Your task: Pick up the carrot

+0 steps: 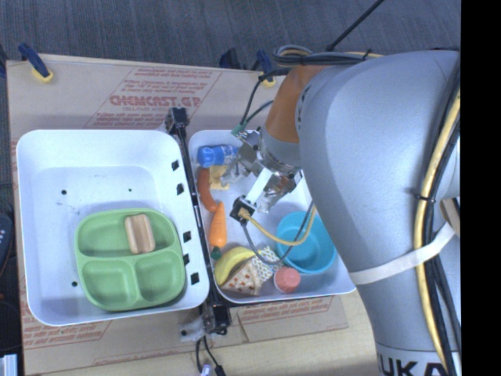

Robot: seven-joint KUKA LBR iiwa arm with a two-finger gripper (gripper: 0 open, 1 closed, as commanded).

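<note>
The carrot [218, 227] lies in the right bin [337, 284], close to its left wall, between a reddish sausage [205, 188] and a banana [232, 260]. The hand [249, 161] hangs over the far part of this bin; I cannot tell how open it is or whether it holds something. The carrot is probably a light, stiff, smooth toy, so gripping across its thick middle seems safest.

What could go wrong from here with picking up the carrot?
1. The small orange carrot lies close along the left wall of the right white plastic bin, so the hand could strike that wall on the way down.
2. A reddish sausage and a yellow banana sit right at the carrot's two ends; the hand might nudge or grab one instead.
</note>
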